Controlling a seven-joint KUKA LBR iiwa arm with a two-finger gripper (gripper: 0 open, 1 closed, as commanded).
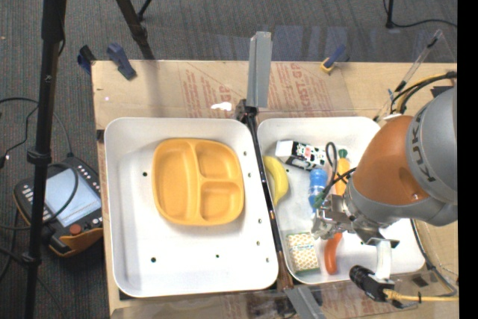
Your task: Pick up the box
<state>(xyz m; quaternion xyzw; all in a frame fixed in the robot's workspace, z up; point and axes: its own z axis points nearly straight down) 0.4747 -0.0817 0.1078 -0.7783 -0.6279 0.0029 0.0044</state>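
Note:
In the right bin, a small box with a pale green and white pattern lies flat near the front left corner. A white carton with black cow spots lies near the bin's back. My gripper hangs low over the bin's middle, just above and to the right of the small patterned box and close to its far right corner. The grey and orange wrist covers the bin's right half. I see nothing held by the gripper.
A yellow banana lies along the right bin's left wall. A blue bottle and an orange carrot sit by the gripper, and a red-orange piece lies under it. The left bin holds a yellow divided plate.

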